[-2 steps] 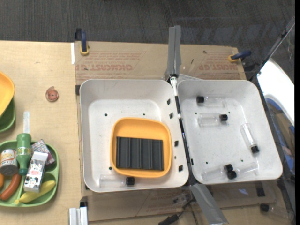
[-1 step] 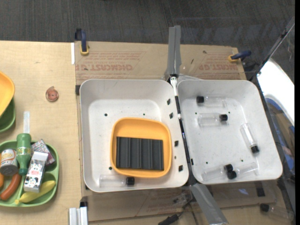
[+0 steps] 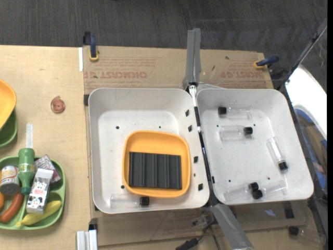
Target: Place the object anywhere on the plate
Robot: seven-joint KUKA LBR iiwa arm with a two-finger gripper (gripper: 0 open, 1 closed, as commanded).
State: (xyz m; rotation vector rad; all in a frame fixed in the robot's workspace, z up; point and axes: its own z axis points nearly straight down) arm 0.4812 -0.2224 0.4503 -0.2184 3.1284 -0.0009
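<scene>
A yellow square plate (image 3: 156, 139) sits in the left bin (image 3: 104, 113), toward its front. A black ridged block (image 3: 155, 171) lies flat on the plate. Just in front of the plate, a clear vial with a black cap (image 3: 130, 201) lies on the bin floor against the front wall. In the right bin (image 3: 291, 119) lie several more clear vials with black caps: one at the back (image 3: 234, 111), one just behind the middle (image 3: 234, 133), one at the right (image 3: 276, 152), and others at the front (image 3: 247, 192).
A wooden table to the left bears a green tray of toy food (image 3: 31, 202), a yellow bowl (image 3: 5, 108) and a small pink object (image 3: 58, 105). Cardboard lies under both bins, held by clamps (image 3: 91, 51) at the back corners.
</scene>
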